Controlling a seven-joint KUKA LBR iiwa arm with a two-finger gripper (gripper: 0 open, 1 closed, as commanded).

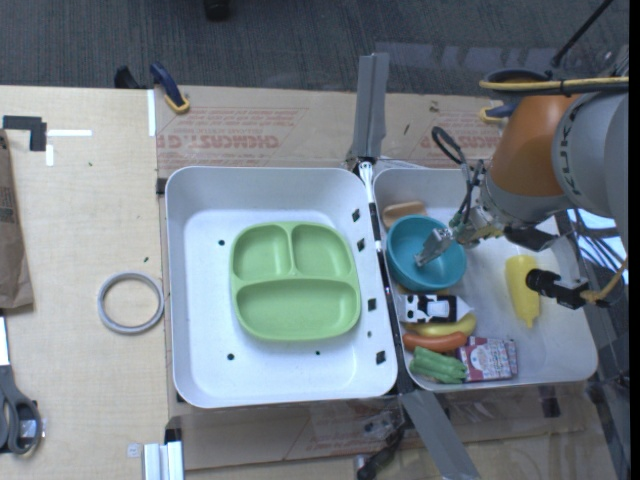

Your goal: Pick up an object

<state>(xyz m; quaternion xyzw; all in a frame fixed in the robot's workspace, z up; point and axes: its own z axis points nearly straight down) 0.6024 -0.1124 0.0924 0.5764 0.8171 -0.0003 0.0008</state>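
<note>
The arm reaches in from the right, its gripper [434,249] lowered into the blue bowl [425,257] in the right bin [560,363]; whether it grips anything is unclear.

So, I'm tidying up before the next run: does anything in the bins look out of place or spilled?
Nothing looks spilled or damaged. The green divided plate lies flat in the left bin; the right bin's items are just crowded around the blue bowl.

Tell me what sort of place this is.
Likely a robotics lab's grasping test bench: a robot arm reaching over two white bins, toy food like a banana, and a tape roll beside them.
</note>
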